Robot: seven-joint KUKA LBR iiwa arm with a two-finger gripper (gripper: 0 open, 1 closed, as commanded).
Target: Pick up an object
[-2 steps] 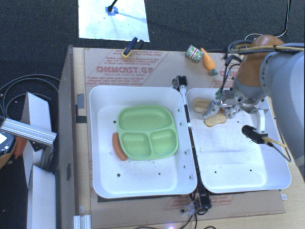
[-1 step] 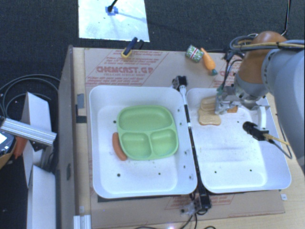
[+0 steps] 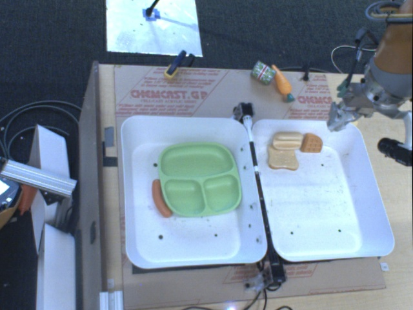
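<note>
In the right bin [image 3: 361, 192], near its far wall, lie a pale bread roll [image 3: 287, 140], a tan bread slice [image 3: 283, 159] under it and a brown waffle-like square [image 3: 311, 143] beside them. My gripper [image 3: 337, 121] hovers over the far right corner of this bin, a little right of the waffle piece and apart from it. Nothing shows between its fingers. A green divided plate [image 3: 199, 178] rests in the left bin [image 3: 145, 237], with an orange sausage [image 3: 161, 198] against the plate's left edge.
Behind the bins on the cardboard lie a small green can [image 3: 263, 72], a toy carrot [image 3: 282, 82] and a yellow-and-black clip [image 3: 177, 65]. A black divider [image 3: 256, 173] runs between the bins. Cables loop at the far right.
</note>
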